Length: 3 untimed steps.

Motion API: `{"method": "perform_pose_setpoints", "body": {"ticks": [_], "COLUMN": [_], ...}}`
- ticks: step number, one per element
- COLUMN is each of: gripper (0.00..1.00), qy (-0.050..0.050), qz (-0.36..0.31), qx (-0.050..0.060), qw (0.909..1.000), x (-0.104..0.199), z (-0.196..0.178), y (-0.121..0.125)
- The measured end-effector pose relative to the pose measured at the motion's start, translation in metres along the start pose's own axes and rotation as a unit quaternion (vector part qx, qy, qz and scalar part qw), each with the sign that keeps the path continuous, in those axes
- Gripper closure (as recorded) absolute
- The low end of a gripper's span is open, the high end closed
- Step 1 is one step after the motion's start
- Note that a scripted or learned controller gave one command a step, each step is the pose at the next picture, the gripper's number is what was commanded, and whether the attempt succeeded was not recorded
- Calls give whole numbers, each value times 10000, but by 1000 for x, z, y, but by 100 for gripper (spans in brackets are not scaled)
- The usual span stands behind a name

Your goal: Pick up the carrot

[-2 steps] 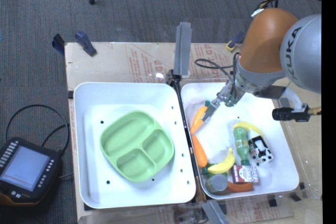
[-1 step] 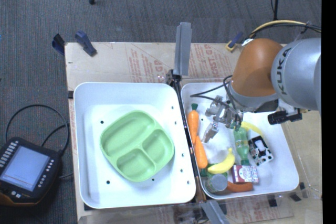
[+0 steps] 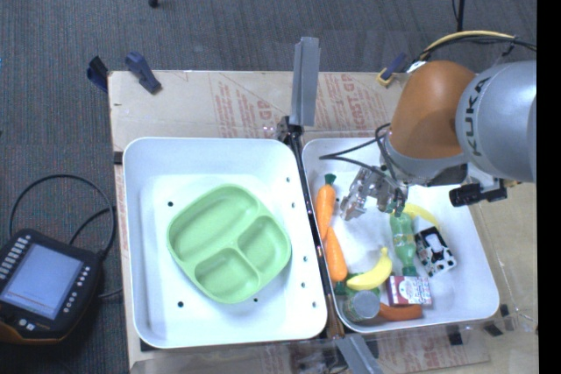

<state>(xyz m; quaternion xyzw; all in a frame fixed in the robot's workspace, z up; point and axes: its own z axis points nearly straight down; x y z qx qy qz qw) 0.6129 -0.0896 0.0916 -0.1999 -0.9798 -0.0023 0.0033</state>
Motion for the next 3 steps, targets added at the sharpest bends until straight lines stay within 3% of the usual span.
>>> {"method": "perform_pose_setpoints", "body": {"ticks": [1, 2, 3], "gripper": [100, 0, 0], "qy": [-28, -25, -14], "qz": [910, 911, 1782], "qx": [13, 14, 14], "qw": [9958, 9958, 9840], "x": [-3, -3, 22], "z": [-94, -93, 7], "y": [41, 40, -14]}}
